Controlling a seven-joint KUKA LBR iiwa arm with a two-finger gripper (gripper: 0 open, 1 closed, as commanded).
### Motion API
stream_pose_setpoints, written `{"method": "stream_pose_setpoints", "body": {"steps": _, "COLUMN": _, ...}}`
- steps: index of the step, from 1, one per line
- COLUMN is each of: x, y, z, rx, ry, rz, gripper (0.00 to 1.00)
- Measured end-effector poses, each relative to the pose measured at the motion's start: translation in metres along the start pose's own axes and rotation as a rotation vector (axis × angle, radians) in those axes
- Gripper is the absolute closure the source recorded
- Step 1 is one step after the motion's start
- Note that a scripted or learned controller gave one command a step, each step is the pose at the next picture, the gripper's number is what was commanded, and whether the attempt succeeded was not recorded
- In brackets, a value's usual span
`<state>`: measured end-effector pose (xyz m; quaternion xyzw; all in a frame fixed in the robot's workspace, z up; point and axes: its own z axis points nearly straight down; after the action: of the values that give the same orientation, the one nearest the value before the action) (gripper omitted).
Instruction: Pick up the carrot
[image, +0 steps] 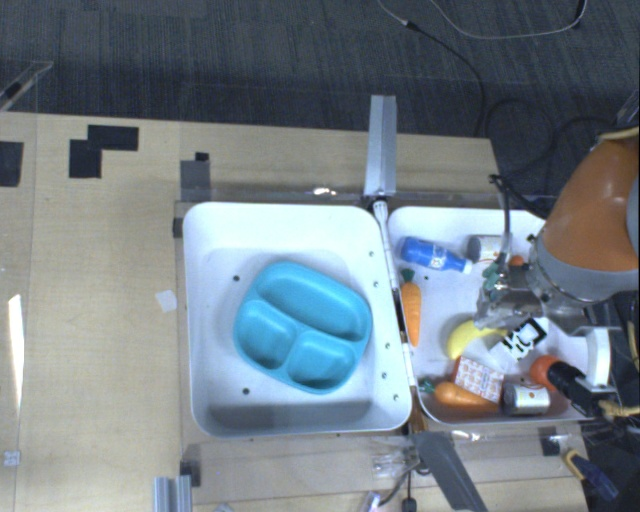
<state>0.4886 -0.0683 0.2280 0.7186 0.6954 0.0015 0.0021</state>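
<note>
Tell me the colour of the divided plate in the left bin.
The divided plate is light blue all over, seen clearly in the camera view.

Grey arm (585, 275) (orange band (598, 205) above) with cables.

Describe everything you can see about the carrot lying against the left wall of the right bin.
The small orange carrot with a green top looks like smooth plastic, a toy. It lies flat in the shallow white right-hand bin, lengthwise along its left wall, green end toward the back and tapered tip toward the front. It seems to rest against that wall, apart from the blue and white bottle behind it and the yellow lemon-shaped toy to its right. The end effector is off to its right, not on it.
</note>
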Motion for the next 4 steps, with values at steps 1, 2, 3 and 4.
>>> {"method": "stream_pose_setpoints", "body": {"steps": 1, "x": -0.013, "y": 0.0, "z": -0.009, "rx": 0.001, "ry": 0.0, "rz": 0.007, "gripper": 1.0}}
{"method": "stream_pose_setpoints", "body": {"steps": 2, "x": -0.131, "y": 0.004, "z": -0.005, "rx": -0.001, "ry": -0.003, "rz": -0.075, "gripper": 1.0}}
{"method": "stream_pose_setpoints", "body": {"steps": 3, "x": -0.137, "y": 0.004, "z": -0.004, "rx": 0.0, "ry": -0.002, "rz": 0.026, "gripper": 1.0}}
{"method": "stream_pose_setpoints", "body": {"steps": 4, "x": -0.106, "y": 0.003, "z": -0.007, "rx": 0.002, "ry": -0.001, "rz": 0.162, "gripper": 1.0}}
